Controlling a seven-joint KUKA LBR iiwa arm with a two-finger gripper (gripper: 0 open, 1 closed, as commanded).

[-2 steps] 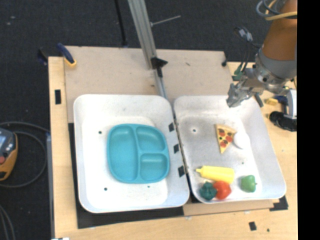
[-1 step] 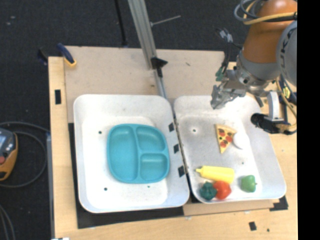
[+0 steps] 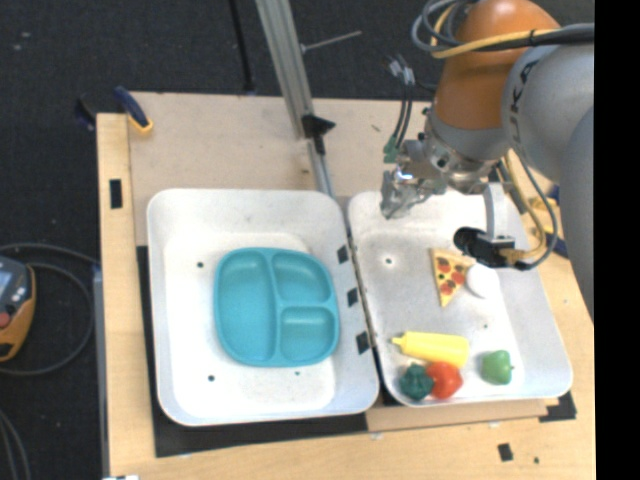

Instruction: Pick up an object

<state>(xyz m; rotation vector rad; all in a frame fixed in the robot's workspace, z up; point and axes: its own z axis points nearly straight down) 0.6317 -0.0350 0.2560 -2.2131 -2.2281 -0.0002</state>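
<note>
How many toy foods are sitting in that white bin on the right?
5, possibly more under the arm: a pizza slice mid-bin, a yellow corn-like piece near the front, a dark green item and red tomato touching at the front edge, a green pepper front right.

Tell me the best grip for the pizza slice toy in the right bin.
The pizza slice lies flat, crust up-left, tip toward the near wall. Come straight down and pinch across its two long slanted edges near mid-length; that is the narrow span. A white object crowds its right edge.
</note>
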